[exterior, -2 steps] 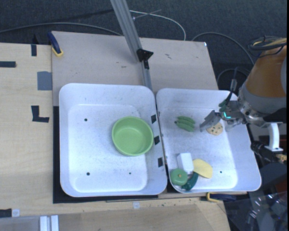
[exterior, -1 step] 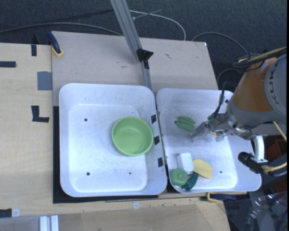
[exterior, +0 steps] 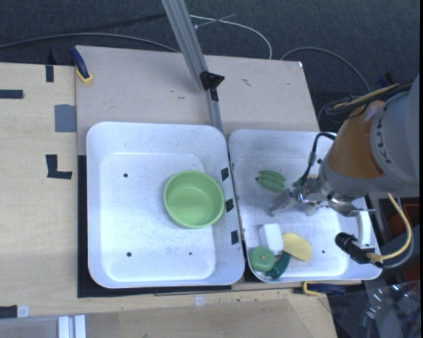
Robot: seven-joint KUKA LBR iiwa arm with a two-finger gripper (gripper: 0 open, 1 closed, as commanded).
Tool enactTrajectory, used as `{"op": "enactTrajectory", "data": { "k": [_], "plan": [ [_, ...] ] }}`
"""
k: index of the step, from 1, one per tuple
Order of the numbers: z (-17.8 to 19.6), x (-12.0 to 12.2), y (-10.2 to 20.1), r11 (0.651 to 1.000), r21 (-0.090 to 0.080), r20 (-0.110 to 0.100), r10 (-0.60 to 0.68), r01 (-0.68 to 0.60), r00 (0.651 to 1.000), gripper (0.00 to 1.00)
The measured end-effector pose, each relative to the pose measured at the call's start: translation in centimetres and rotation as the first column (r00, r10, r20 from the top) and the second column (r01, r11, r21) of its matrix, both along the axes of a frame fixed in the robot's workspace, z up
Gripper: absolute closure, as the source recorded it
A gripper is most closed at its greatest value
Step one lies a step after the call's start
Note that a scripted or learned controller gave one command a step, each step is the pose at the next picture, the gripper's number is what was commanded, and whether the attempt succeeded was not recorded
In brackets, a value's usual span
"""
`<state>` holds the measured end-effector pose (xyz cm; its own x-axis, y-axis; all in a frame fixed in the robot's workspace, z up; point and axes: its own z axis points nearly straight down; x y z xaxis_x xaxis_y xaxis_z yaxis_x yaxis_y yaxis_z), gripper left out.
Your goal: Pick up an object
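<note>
My gripper [exterior: 287, 200] hangs low over the middle of the right bin [exterior: 338, 153], at the end of the grey arm with its orange band [exterior: 352, 143]. A small green ribbed object [exterior: 271, 181] lies just up and left of the gripper, apart from it. Below the gripper, near the bin's front, a white block [exterior: 271, 234], a yellow piece [exterior: 297, 246] and a round green-and-teal item [exterior: 266, 260] lie close together. I see nothing held in the gripper.
A light green bowl [exterior: 193, 198] sits upright in the left bin [exterior: 113, 153], towards its right side. A grey metal pole [exterior: 187, 30] slants in from the top and ends at the bins' shared back edge. Black cables [exterior: 359, 248] hang beside the arm's wrist.
</note>
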<state>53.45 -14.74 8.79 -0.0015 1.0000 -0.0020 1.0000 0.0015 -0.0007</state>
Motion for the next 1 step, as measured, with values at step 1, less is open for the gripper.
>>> {"op": "enactTrajectory", "data": {
  "k": [1],
  "plan": [
    [1.16, 0.00, 0.11, 1.000, 0.003, -0.002, 0.001, -0.001, 1.000, 1.00]
  ]
}}
